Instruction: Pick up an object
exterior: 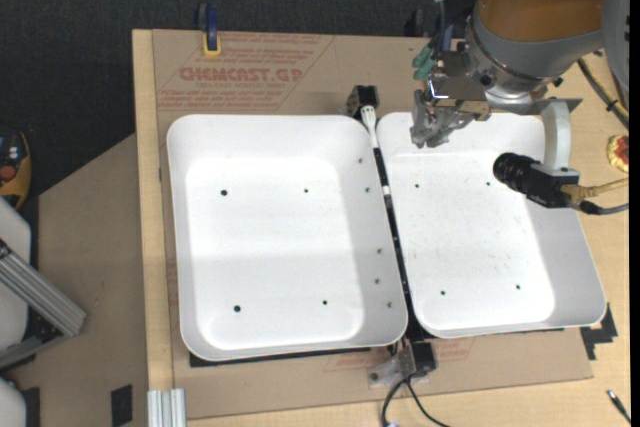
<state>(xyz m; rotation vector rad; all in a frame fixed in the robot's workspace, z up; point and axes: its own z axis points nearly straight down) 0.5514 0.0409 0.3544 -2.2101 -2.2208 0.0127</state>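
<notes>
Gripper (435, 129) hovers over right white bin (480, 255) on brown bench (250, 75).

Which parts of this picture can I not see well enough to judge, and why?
All in the camera view:
- Far right corner of the right bin: hidden behind the arm.
- Whether the gripper holds anything: its tip is small and blurred.
- Upper part of the arm: cut off by the top edge.
- Lower lines of print on the brown board: too small to read.
</notes>
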